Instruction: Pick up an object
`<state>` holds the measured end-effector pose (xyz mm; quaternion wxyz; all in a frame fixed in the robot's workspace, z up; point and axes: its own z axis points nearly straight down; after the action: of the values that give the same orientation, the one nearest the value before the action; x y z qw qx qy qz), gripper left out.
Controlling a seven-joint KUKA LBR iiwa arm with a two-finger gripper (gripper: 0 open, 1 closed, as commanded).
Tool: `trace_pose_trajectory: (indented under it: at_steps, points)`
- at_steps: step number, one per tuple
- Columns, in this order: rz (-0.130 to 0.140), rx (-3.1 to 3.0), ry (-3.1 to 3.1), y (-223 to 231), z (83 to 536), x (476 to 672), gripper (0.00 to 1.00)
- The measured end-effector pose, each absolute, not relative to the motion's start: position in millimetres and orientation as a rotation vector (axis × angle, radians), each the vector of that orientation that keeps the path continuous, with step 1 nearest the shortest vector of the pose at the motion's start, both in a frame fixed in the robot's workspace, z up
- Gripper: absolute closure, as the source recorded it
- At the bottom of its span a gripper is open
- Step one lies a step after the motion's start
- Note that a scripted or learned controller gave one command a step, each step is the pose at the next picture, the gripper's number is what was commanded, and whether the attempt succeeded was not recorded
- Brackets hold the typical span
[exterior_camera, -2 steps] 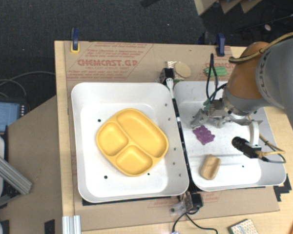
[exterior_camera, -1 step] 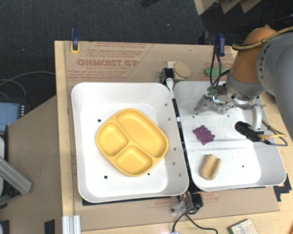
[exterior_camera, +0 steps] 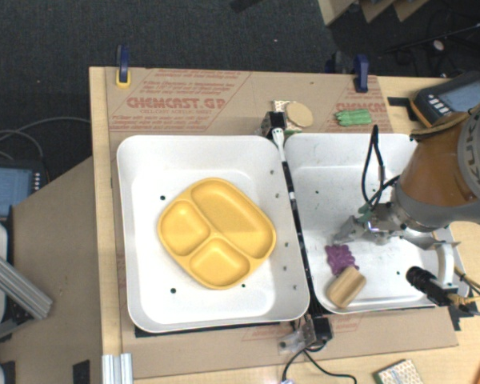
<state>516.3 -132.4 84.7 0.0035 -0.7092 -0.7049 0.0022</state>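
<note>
A small purple lumpy object [exterior_camera: 339, 256] lies on the floor of the right bin [exterior_camera: 328, 174], near its front. Just in front of it rests a tan wooden cylinder [exterior_camera: 345, 286], lying on its side against the bin's front rim. My gripper [exterior_camera: 360, 227] hangs low over the right bin, just up and to the right of the purple object, with the orange band of the arm behind it. Its fingers look slightly spread, and I see nothing between them.
The left bin [exterior_camera: 136, 214] holds a yellow three-compartment plate [exterior_camera: 216, 232]. A black cable [exterior_camera: 374, 162] loops over the right bin beside the arm. A green object [exterior_camera: 354, 118] and a round tan disc [exterior_camera: 300, 115] sit on the board behind the bins.
</note>
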Motion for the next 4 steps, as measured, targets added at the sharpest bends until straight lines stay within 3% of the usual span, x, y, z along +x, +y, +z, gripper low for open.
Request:
trace_pose_trajectory:
  at_steps: [1,2,3,4]
  points:
    - [-0.007,-2.217,-2.231,-88,85,587.8,0.00]
    - [0.009,-2.227,-2.208,-129,84,483.8,0.00]
    - [-0.001,-2.229,-2.222,-127,95,489.5,1.00]
    - [0.005,-2.233,-2.218,-204,84,477.8,1.00]
